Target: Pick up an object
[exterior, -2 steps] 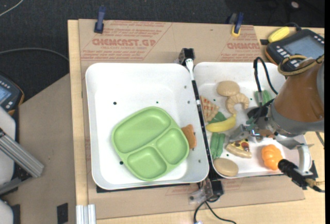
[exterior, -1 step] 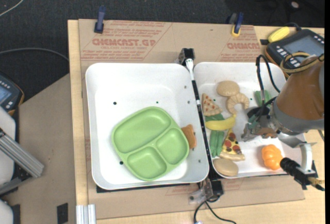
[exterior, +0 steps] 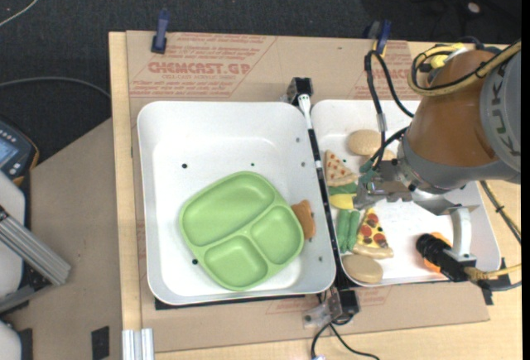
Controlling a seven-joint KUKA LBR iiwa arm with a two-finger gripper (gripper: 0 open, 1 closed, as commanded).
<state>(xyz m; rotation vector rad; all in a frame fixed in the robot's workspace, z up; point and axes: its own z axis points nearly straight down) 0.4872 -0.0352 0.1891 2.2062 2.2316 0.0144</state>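
Gripper (exterior: 370,189) low over toy food (exterior: 373,236) crowding right bin's (exterior: 406,261) left edge; grip state cannot tell.

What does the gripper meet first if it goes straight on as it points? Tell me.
Probably the yellow piece, just ahead of the gripper; the green piece lies close beside it. Depth is hard to judge from this slant.

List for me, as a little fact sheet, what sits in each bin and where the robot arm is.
left bin: green divided plate, brown food piece at its right edge
right bin: two pizza slices, two tan rounds, yellow piece, green piece
arm: reaches in from the right, over the right bin
end effector: above the yellow piece, near the bin's left wall
holding anything: cannot tell
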